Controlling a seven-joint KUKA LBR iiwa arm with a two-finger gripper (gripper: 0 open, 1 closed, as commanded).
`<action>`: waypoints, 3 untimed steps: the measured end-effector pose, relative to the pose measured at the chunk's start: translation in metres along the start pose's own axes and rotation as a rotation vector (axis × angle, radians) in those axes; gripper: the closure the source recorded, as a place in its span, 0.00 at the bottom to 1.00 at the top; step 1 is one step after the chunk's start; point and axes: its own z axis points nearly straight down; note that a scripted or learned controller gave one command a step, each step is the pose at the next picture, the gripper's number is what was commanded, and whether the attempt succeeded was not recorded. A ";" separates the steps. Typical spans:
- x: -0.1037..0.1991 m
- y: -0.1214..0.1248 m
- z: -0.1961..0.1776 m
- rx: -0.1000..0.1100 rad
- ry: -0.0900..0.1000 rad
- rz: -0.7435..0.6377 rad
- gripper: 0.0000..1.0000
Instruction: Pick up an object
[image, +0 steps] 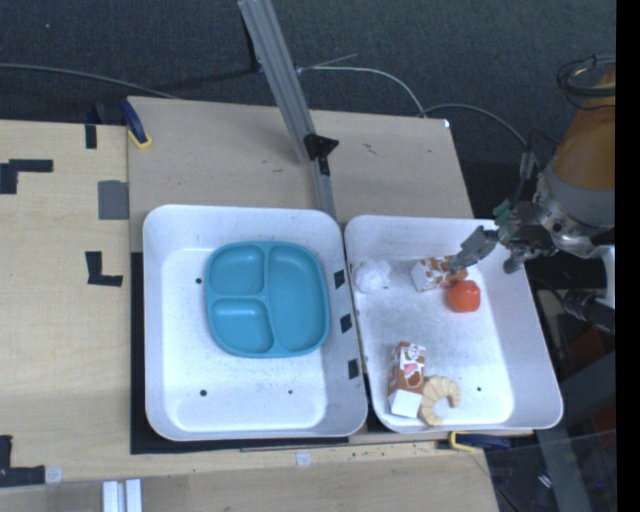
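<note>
The gripper (468, 252) is reaching into the right bin (525, 330), its fingers' opening impossible to tell, just above the small carton (432, 273) beside the red tomato (463, 296), which risks rolling off if nudged.

Matt white plastic bins (170, 400), speckled. Smooth teal plastic divided plate (267, 298), slight sheen. Pale wood-look tabletop (60, 330), matt. Glossy red ball (463, 296). Printed paper carton (406, 368). Brushed metal pole (285, 80).
</note>
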 end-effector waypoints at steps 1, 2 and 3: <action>0.000 0.000 0.000 0.000 0.000 0.000 0.00; 0.002 0.003 0.064 0.007 0.000 0.002 0.00; 0.002 -0.001 0.108 0.006 0.000 0.002 0.00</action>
